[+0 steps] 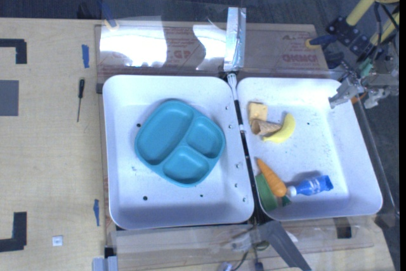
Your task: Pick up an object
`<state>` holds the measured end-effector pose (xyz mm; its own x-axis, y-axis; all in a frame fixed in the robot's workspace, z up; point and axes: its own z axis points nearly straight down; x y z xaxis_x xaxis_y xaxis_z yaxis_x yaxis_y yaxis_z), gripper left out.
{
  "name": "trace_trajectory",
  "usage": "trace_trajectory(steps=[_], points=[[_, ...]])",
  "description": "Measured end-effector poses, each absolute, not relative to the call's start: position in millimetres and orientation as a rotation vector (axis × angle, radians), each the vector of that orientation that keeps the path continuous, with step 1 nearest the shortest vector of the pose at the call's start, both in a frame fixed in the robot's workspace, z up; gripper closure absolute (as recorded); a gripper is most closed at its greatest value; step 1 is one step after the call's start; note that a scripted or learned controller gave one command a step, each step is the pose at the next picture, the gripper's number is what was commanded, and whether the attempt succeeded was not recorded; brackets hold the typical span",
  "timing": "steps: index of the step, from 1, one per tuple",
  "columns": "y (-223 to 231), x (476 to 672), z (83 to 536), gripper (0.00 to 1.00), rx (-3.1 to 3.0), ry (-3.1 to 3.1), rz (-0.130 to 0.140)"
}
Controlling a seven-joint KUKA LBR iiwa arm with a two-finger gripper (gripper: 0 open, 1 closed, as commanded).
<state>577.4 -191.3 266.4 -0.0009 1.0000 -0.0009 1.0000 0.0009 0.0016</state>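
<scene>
Plywood bench (44, 168) (dark carpet beyond) bears two bins; tool (346, 93) state unclear.

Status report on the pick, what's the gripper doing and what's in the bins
Gripper at right bin's upper right rim, nothing seen held. Banana, carrot, blue bottle lie in right bin. Blue divided plate in left bin. Path clear.

glossy plastic on pale wood

the blue divided plate (180, 143) looks smooth, slightly shiny plastic; both white bins (120, 136) look smooth plastic; the bench (44, 181) is matt light wood.
</scene>
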Motion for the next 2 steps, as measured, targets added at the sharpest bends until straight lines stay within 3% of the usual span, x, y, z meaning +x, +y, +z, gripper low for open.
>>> trace_trajectory(steps=[1,2], points=[[-142,582.8,168,0.0,2.268,2.186,-0.007],[-110,588.6,89,0.0,2.281,2.152,0.006]])
